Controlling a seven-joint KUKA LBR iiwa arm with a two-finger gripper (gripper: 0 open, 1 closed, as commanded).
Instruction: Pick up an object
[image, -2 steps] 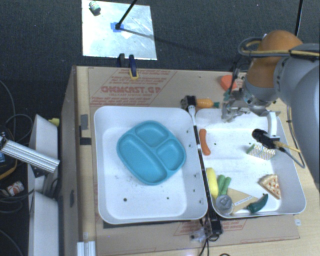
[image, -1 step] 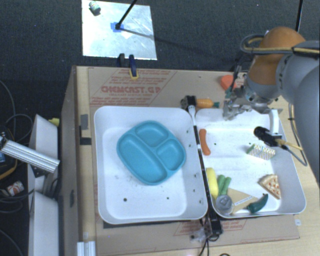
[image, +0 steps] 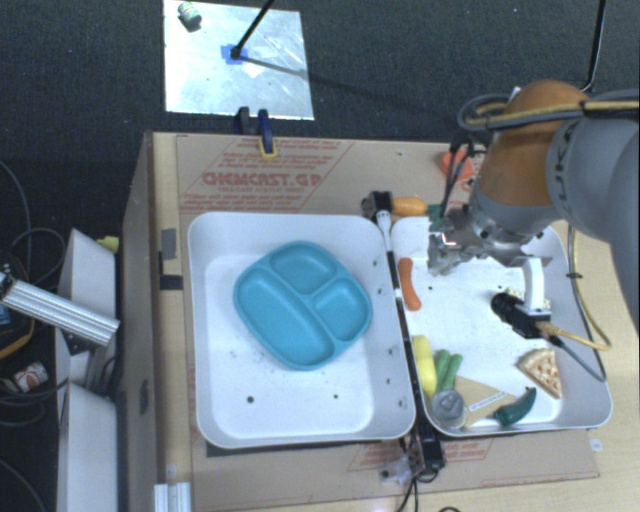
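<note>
1. Nearest the camera, at the near end of the right bin (image: 465, 315), lie a grey round cap (image: 447, 405), a tan wedge (image: 480, 392) and a green pepper (image: 515, 408), close together.
2. Just beyond them are a yellow piece (image: 423, 362) touching some green pods (image: 447, 368) by the bin's left wall, and a pizza slice (image: 543, 371) near its right wall.
3. Beside it, the left bin (image: 300, 400) carries one blue divided plate (image: 302, 303), lying flat near the middle.
4. Both bins sit on a brown cardboard sheet (image: 260, 175) with red print, which covers the desk (image: 612, 330).
5. An orange stick (image: 408, 284) lies along the right bin's left wall, in its far half. It is the loose thing closest to the tool.
6. The tool (image: 443, 258) hangs over the far half of the right bin, just right of the orange stick. I cannot tell whether it is wide or narrow, and no object shows in its grasp. Contact with the bin floor cannot be judged.
7. The grey arm (image: 585, 170), with its orange band (image: 530, 130), comes in from the right.
8. A second orange piece (image: 410, 207) rests at the bin's far rim.
9. A blue clamp (image: 265, 128) grips the desk's far edge.
10. Dark carpet (image: 80, 100) lies beyond, with a shiny metal sheet (image: 235, 60) on it.
</note>
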